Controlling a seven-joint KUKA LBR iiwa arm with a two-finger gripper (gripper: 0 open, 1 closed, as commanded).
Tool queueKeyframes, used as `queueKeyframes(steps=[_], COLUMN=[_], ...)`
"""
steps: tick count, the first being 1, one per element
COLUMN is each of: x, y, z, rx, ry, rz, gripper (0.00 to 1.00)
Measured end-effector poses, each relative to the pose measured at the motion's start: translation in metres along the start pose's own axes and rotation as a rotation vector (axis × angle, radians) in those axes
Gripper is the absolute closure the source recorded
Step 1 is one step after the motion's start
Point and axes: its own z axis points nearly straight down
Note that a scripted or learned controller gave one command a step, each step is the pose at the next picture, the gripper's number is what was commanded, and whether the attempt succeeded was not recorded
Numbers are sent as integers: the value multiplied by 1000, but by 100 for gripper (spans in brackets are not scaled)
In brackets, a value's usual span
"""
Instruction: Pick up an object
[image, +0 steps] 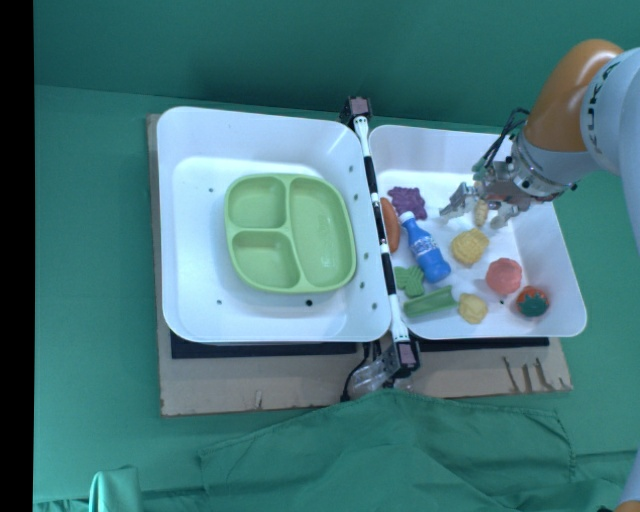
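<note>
The right bin (560, 250) holds several toy foods: a blue bottle (428, 250), a purple grape cluster (407, 201), a yellow lump (468, 246), an orange-red piece (504, 275), a red and green piece (532, 301), a yellow piece (472, 308), a green stick (430, 301), a green leafy piece (408, 280) and an orange piece (390, 224) against the divider. My gripper (484, 208) hangs over the bin's far middle, just above the yellow lump, with its fingers spread open. A small pale yellow bit (481, 212) shows between them; contact is unclear.
The left bin (190, 150) carries a light green divided plate (290, 233). A black-and-white divider bar (375, 220) runs between the bins. Green cloth (400, 450) lies bunched in front of the bench. The arm enters from the upper right.
</note>
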Motion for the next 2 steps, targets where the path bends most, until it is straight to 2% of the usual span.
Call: queueKeyframes(steps=[1,2], x=[5,4], y=[-47,-45], z=[-2,-14], rx=[-8,-14], ry=[1,0], rz=[2,4], gripper=[0,100])
